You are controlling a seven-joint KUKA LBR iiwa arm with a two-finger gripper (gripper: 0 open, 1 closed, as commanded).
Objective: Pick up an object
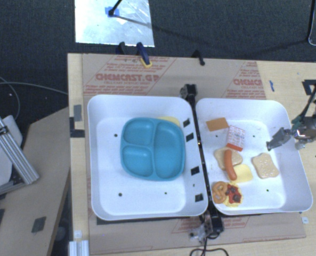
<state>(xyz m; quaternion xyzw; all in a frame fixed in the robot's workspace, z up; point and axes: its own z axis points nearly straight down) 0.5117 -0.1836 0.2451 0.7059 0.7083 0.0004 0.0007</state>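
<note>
From the frame's right edge my pincer point(279, 139) hangs over the right bin point(291, 196); I cannot tell its opening. Just below it lies the bread slice point(265, 166), right of the sausage point(230, 165). I judge the slice light, stiff, flat: best gripped across its narrow sides, edge-on.

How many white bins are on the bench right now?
2. The left bin holds a blue divided plate. The right bin holds the food items, with the gripper over its right side.
</note>
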